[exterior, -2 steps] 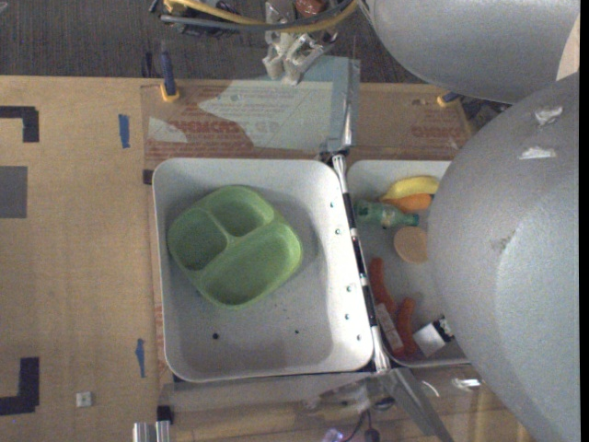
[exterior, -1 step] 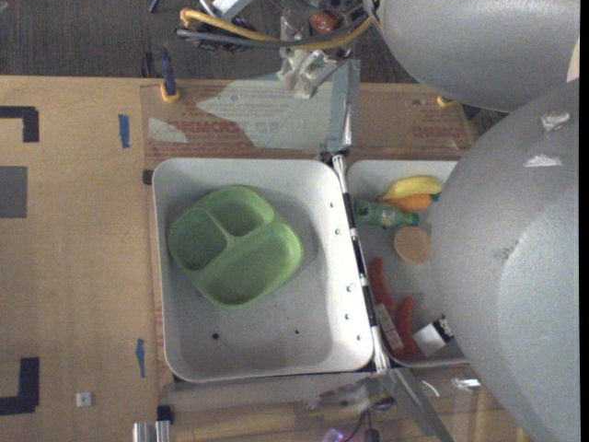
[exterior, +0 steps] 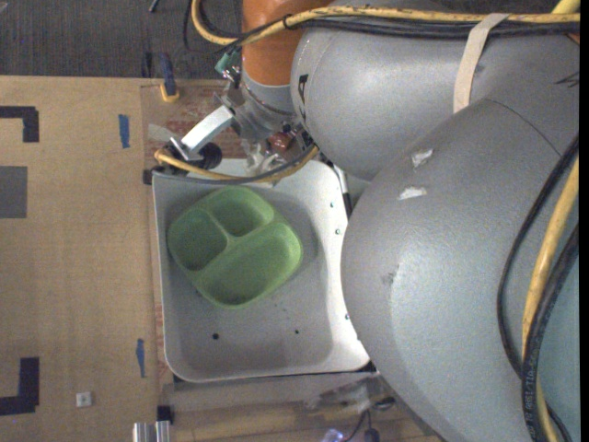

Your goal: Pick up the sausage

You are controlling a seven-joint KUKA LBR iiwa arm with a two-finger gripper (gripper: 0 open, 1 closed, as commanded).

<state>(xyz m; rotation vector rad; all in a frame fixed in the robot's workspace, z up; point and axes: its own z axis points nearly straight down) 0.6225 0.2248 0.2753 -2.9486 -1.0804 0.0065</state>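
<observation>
While the arm (exterior: 442,201) crowded over the bench, its gripper (exterior: 248,150) sat at the white bin's (exterior: 248,348) far rim, beyond the green divided plate (exterior: 235,244); grip state and sausage's whereabouts I cannot tell

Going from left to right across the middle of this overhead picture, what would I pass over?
Brown cardboard bench top → white bin holding a green divided plate → the big grey robot arm.
</observation>
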